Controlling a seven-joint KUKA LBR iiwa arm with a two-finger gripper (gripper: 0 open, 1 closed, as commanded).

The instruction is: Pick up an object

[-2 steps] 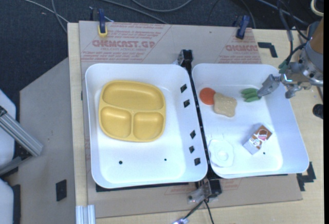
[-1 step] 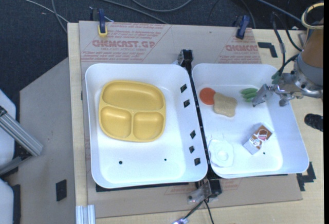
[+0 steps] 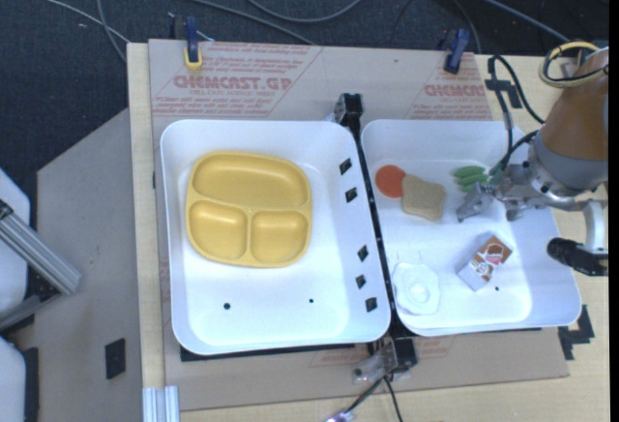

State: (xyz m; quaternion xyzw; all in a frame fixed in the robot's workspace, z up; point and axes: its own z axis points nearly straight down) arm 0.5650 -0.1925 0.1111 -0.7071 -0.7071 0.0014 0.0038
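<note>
My gripper (image 3: 474, 205) hovers beside the green object (image 3: 470, 175); its grasp state I cannot tell. I centre over it before descending.

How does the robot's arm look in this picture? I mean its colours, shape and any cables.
The arm enters from the right as a thick rounded body: a broad orange band above a grey wrist section. At its end sits a grey metal gripper. Black cables loop beside the arm, and a yellowish ring lies near its top.

Green object (image 3: 471, 175) lying in right bin (image 3: 542, 304), far side.
</note>
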